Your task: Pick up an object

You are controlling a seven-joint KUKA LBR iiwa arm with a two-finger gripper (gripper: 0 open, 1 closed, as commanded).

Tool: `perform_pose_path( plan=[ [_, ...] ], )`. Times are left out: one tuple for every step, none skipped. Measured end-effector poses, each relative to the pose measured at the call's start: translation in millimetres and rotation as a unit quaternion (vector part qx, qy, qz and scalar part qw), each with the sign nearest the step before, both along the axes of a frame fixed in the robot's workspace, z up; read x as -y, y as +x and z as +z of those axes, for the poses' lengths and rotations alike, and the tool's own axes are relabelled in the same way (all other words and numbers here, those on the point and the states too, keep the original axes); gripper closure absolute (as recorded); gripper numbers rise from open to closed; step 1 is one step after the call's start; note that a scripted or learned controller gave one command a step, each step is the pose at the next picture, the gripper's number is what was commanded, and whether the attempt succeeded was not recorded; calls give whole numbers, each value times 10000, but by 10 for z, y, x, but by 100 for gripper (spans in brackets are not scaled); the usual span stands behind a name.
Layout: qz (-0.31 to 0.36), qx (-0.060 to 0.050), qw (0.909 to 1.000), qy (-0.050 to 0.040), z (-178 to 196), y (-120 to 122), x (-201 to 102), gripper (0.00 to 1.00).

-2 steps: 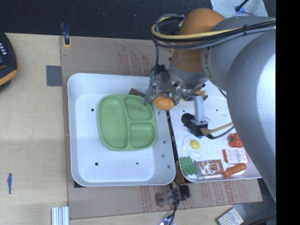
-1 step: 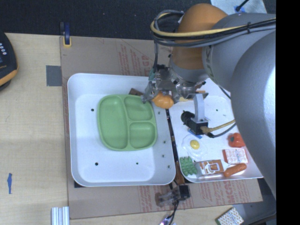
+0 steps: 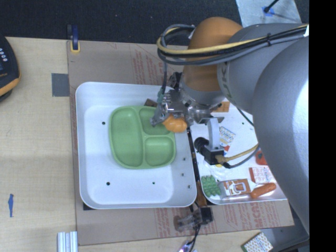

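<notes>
My gripper [image 3: 169, 117] hangs over the right rim of the left bin [image 3: 94, 188], at the upper right corner of a green divided plate [image 3: 140, 137]. An orange rounded object [image 3: 175, 124] sits right at the fingertips, between the metal fingers, and looks held. The arm's grey body and orange band cover much of the right bin [image 3: 239, 198].
The right bin holds a green bumpy item [image 3: 210, 185], a printed card packet [image 3: 235, 187], an orange carrot-like piece [image 3: 261, 191] and a red-and-white packet [image 3: 261, 172]. A small printed wrapper [image 3: 226, 135] lies near the wrist. The green plate fills the left bin's middle.
</notes>
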State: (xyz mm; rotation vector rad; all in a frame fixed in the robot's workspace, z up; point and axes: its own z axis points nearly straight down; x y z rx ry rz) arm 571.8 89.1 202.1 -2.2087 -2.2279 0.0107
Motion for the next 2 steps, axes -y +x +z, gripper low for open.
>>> perform_pose_path(
  plan=[
    [-33,-4,10000,-4,-116,-218,389,100],
    [-13,33,10000,10,147,-119,181,100]
  ],
)
